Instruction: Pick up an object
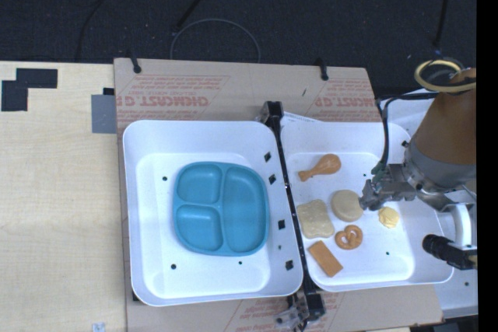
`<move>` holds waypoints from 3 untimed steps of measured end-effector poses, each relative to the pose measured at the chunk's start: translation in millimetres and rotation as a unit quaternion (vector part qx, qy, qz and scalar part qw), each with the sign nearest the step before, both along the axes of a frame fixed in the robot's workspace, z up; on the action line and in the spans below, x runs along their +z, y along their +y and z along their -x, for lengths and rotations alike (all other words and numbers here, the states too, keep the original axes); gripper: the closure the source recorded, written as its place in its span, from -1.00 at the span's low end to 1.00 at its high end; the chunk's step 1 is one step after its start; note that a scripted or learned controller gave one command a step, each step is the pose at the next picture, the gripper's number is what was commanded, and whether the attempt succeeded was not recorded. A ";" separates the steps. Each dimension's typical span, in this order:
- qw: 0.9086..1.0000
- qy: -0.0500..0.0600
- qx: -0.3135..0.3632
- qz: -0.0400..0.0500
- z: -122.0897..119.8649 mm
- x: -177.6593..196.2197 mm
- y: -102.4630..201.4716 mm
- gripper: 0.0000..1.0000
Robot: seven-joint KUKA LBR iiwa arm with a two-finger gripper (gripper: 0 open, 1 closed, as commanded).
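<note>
Camera view: two white bins. Left bin (pixel 148 159): one blue divided plate (pixel 219 207). Right bin (pixel 397 264): six food items. Pincer (pixel 375 195) sits at 3 o'clock of the round biscuit (pixel 347 205), just beside it; its opening cannot be determined.

Counter (pixel 54 229): light wood surface.
Cardboard sheet (pixel 233 89): flat on counter.
White bins (pixel 156 152): side by side on cardboard.
</note>
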State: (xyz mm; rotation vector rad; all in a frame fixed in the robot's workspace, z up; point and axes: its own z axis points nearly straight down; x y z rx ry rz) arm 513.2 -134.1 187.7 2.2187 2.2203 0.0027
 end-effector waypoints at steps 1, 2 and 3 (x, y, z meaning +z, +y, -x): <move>1.000 0.001 0.000 0.000 -1.4 44.1 6.6 1.00; 1.000 0.001 0.000 0.000 -1.9 92.1 5.7 1.00; 1.000 0.003 0.001 -0.001 -6.7 76.4 52.6 1.00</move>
